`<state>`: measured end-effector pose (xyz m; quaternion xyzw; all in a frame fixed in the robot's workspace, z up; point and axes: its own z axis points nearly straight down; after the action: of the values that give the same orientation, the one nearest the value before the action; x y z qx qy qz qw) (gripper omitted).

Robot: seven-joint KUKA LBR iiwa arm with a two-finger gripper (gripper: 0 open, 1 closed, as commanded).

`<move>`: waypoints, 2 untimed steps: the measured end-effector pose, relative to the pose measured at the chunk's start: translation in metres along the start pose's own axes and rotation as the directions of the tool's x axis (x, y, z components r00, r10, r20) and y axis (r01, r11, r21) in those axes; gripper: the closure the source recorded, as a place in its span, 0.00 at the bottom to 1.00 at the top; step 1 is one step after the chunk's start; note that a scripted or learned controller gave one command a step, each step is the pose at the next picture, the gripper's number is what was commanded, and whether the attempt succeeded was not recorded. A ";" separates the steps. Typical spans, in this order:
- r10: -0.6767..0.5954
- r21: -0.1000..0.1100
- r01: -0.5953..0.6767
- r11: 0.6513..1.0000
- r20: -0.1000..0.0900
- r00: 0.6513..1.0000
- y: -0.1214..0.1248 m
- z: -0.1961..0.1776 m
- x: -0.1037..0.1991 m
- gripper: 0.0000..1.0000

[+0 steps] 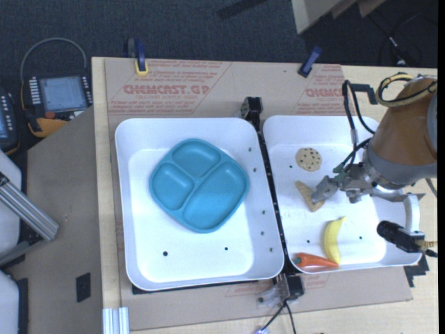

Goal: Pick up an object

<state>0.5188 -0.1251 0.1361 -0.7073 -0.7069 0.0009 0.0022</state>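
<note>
Your pincer [324, 189] sits low in the right white bin [281, 158], over the tan wedge-shaped piece [306, 193]; whether it has closed on it, you cannot tell. You look mid-grasp: confirm the grip, then lift straight up.

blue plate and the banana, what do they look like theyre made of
The blue plate in the left bin looks like moulded plastic: one even colour, rounded divider ridges, a soft satin sheen. The banana in the right bin is probably a plastic toy: uniform bright yellow, smooth and unmarked, though a real one can't be ruled out.
</note>
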 end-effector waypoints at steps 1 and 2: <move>0.000 0.001 0.000 1.000 0.000 1.000 -0.001 0.053 0.001 0.00; 0.001 -0.005 -0.001 1.000 0.002 1.000 0.000 0.040 0.000 1.00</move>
<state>0.5191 -0.1249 0.0959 -0.7075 -0.7067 -0.0002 -0.0005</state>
